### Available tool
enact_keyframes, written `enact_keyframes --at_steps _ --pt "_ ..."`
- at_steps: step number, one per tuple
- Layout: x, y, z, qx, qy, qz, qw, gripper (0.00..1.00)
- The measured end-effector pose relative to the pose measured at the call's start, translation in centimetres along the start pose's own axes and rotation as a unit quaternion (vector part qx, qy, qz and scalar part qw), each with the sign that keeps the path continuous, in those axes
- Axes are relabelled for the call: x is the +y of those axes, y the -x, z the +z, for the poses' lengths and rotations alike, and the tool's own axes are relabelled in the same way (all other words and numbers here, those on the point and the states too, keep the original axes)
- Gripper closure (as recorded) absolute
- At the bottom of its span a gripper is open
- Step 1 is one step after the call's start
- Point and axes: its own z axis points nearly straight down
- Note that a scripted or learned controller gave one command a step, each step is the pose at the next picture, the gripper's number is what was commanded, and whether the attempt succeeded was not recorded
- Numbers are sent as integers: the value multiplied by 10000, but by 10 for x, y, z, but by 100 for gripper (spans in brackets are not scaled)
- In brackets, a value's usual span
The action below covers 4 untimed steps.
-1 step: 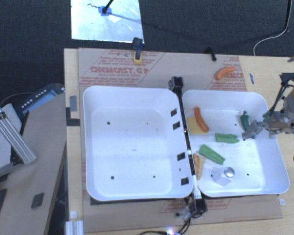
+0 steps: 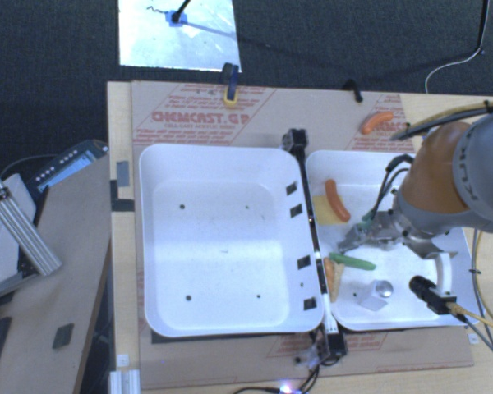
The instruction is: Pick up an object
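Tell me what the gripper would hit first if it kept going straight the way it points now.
The gripper points toward the view's lower left, low inside the right bin. The green object lies just beyond its tip, so it would probably meet that first; depth is hard to judge, and it might touch the bin floor before it.

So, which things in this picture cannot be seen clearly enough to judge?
- End effector: blurred in the camera view; what it touches is unclear.
- Right bin: the arm covers its right side.
- Silver object: too small to identify.
- Yellow item near the green object: partly hidden by the bin wall.
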Motion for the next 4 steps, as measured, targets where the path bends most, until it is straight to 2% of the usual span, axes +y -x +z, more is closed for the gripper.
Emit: enact_keyframes --at_steps 1,2,3,4 --pt "48 -31 -5 -27 57 8 10000 0" --pt "47 -29 -16 -27 50 27 10000 100" --pt "39 -27 -209 -42 129 27 9999 100" --pt "-4 -44 -116 -17 -8 47 10000 100"
